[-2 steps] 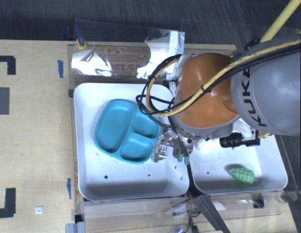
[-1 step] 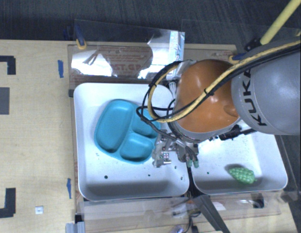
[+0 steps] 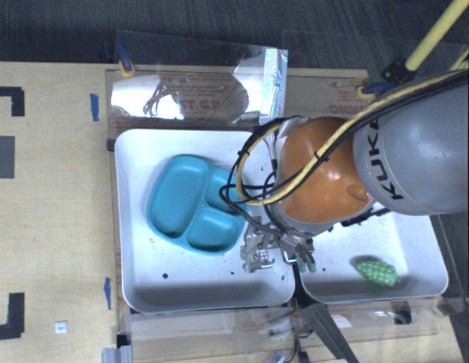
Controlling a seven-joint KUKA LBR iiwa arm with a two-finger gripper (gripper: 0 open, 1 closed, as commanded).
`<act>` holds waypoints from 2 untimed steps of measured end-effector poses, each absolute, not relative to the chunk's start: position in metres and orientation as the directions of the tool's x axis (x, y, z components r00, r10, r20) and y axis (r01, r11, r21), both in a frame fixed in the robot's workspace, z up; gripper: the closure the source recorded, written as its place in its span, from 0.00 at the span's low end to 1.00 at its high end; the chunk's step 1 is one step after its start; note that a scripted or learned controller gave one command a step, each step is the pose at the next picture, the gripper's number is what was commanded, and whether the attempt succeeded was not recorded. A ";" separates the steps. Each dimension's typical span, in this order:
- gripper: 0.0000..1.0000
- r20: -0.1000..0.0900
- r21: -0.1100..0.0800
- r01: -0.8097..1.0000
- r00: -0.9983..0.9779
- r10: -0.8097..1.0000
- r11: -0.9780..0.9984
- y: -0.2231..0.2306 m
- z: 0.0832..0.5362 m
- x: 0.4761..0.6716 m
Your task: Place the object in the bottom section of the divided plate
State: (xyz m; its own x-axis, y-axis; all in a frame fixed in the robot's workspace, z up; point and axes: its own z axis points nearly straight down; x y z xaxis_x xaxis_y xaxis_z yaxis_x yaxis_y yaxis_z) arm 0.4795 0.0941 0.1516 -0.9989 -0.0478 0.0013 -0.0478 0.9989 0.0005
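Observation:
A blue divided plate lies in the left white bin, its sections bare where they show. A small green knobbly object rests on the floor of the right bin, near its front. My gripper hangs over the rim between the two bins, just right of the plate's lower edge and well left of the green object. The orange wrist band and grey arm cover the plate's right side and most of the right bin.
Clear plastic sheeting with glare stands behind the bins. A yellow cable runs in from the top right. Wooden bench stretches to the left with black and blue tape marks.

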 end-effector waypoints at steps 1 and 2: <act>1.00 -0.007 -0.001 -0.319 -0.948 -0.319 0.948 0.031 0.185 0.489; 1.00 -0.007 0.000 -0.588 -0.809 -0.588 0.809 0.100 0.184 0.495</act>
State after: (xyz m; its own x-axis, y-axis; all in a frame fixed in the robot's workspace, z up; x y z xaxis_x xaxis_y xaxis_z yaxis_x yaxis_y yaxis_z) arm 0.4951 0.1000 0.1841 -0.8087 -0.5881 -0.0074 -0.5881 0.8088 0.0001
